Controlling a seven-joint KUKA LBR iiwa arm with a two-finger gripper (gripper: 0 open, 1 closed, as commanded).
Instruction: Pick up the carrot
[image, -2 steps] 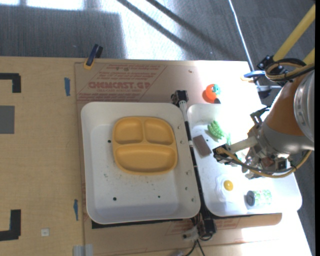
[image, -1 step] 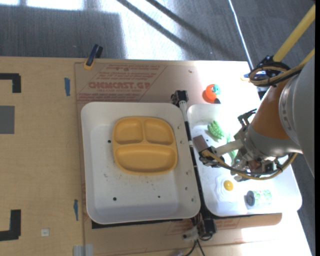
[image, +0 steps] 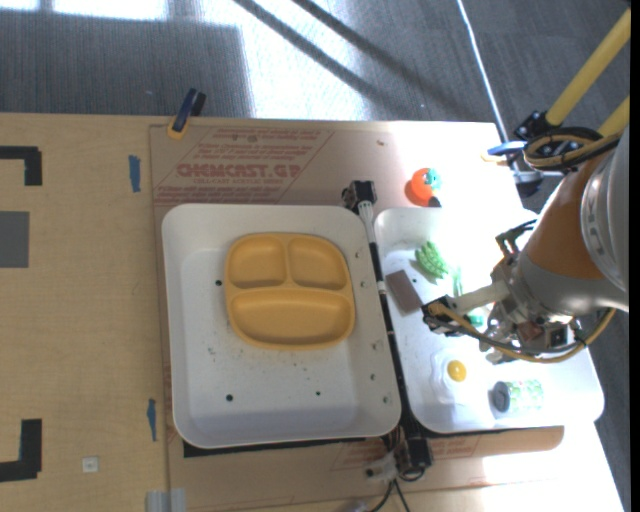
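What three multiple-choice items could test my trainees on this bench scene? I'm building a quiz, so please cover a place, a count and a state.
1. The yellow plate lies: A in the left bin; B in the right bin; C on the bare bench.
2. Its compartments number: A two; B three; C four.
3. The plate lies: A upside down; B on edge; C flat, hollows up.

Answers:
1 A, since the left bin's white walls surround it.
2 B, since two small hollows sit beside one long one.
3 C, since its ridges and hollows face the camera.
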